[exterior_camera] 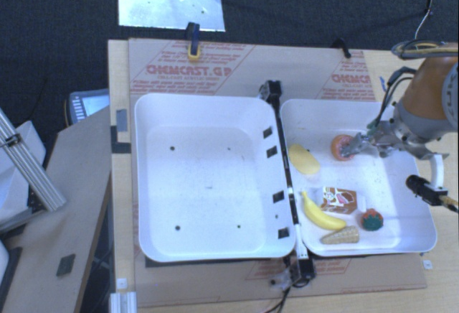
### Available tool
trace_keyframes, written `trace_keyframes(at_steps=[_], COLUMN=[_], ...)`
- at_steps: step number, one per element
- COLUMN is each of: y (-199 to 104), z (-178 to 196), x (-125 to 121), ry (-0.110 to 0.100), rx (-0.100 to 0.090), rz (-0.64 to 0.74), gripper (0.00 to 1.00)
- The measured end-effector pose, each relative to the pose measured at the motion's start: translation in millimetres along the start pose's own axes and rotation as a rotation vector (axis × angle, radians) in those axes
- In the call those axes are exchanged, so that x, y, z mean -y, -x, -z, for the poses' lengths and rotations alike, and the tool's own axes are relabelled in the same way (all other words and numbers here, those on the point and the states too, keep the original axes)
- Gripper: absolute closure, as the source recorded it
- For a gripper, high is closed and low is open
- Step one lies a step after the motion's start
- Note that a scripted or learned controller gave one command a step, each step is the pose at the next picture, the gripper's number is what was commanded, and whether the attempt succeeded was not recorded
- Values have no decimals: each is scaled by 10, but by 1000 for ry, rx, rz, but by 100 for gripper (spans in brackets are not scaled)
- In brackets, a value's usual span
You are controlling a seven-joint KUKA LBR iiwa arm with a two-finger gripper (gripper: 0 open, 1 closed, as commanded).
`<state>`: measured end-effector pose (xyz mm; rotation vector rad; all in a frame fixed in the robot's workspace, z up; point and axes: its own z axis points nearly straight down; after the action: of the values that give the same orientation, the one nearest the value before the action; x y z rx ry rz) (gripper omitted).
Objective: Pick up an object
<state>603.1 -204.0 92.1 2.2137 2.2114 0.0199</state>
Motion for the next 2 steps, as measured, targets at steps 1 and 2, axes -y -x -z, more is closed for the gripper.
trace_keyframes(at_steps=[1, 2], y=[20, 32], z=[368, -53], x=[-710, 8], ry=[-5, -8], rx=[4, 1], rz=[9, -3], gripper=[0, 0])
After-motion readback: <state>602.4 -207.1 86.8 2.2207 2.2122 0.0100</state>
